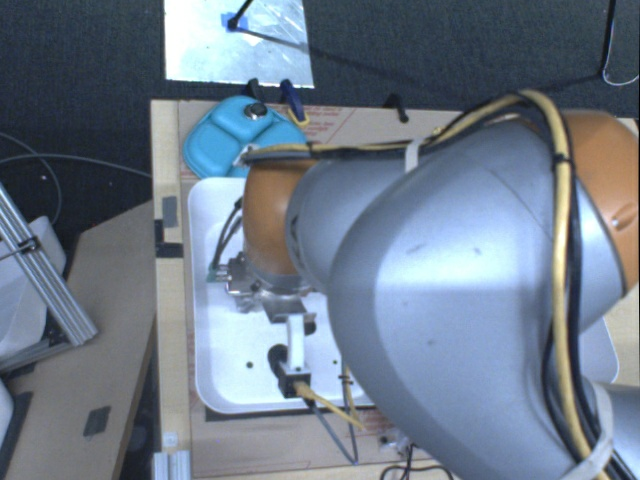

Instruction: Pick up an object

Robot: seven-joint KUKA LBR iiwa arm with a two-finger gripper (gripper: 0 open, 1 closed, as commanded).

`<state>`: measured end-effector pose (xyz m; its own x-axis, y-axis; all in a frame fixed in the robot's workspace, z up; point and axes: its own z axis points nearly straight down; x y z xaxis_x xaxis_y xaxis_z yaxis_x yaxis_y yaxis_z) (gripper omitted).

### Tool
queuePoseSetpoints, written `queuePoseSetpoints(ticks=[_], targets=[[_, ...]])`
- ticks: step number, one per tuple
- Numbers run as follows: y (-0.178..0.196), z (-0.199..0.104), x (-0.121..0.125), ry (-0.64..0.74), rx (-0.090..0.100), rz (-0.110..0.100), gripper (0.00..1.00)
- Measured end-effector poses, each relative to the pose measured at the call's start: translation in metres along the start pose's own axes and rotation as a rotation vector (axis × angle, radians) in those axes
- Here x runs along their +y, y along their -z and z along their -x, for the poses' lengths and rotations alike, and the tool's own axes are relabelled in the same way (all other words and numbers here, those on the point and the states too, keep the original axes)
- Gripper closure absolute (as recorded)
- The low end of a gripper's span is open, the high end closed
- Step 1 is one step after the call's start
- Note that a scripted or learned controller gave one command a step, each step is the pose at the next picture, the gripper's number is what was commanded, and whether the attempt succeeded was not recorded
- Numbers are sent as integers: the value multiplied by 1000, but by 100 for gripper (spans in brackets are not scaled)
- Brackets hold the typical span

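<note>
In the camera view, the arm (450,298) reaches in from the right and bends steeply down, so its grey bulk and orange band (268,213) cover most of the bench. The gripper (262,290) hangs low over the near bin (222,378), on the view's left, pointing at the white floor, a posture that suits a straight-down grab. Seen from above, the wrist hides its working end, so I cannot tell whether it is wide, narrow or holding anything. The one loose thing I can make out is a blue object (235,133) at the bin's far rim, apparently resting on the bench (170,368) just outside it and apart from the gripper. Anything lying directly under the wrist is hidden, so the grab target may be there.
</note>
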<state>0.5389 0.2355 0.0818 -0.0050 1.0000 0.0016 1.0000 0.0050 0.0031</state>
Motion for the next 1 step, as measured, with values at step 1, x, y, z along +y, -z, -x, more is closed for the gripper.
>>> queuePoseSetpoints(ticks=[1], targets=[[3, 27, 52, -6, -1, 2, 100]])
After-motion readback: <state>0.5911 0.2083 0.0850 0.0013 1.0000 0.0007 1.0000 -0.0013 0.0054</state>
